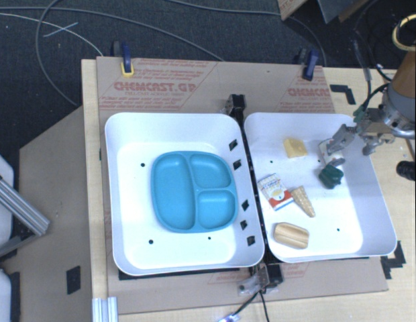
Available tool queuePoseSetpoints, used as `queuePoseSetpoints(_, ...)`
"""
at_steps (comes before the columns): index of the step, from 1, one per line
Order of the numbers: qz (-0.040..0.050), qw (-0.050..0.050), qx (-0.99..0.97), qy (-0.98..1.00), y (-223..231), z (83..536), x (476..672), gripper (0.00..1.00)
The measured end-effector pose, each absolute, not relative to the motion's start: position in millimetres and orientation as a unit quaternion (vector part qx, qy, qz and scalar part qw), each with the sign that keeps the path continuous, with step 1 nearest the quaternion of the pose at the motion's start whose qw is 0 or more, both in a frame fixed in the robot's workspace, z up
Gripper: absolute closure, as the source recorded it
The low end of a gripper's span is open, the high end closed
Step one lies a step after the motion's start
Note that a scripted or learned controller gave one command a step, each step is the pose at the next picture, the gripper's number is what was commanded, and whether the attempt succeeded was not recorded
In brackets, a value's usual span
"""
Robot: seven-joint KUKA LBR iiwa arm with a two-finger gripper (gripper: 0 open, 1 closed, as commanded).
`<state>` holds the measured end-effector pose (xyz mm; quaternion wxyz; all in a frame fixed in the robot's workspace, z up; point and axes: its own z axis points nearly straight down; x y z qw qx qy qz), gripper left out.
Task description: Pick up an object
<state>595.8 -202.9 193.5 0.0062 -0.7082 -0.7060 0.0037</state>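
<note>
We find the dark green object (331,176) just beyond the tip of the gripper (332,154), almost touching, and cannot tell if the gripper is spread.

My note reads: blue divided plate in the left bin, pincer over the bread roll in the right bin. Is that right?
Not quite. In the camera view the pincer is by the dark green object in the right bin, not over the bread roll, which lies nearer the view's bottom edge. The blue divided plate is in the left bin, as noted.
</note>
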Motion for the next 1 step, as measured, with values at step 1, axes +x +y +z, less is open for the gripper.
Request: queuePoseSetpoints(1, 0.0000, 0.001, -0.707, -0.707, -201.9, 202.3, 598.3, 0.00)
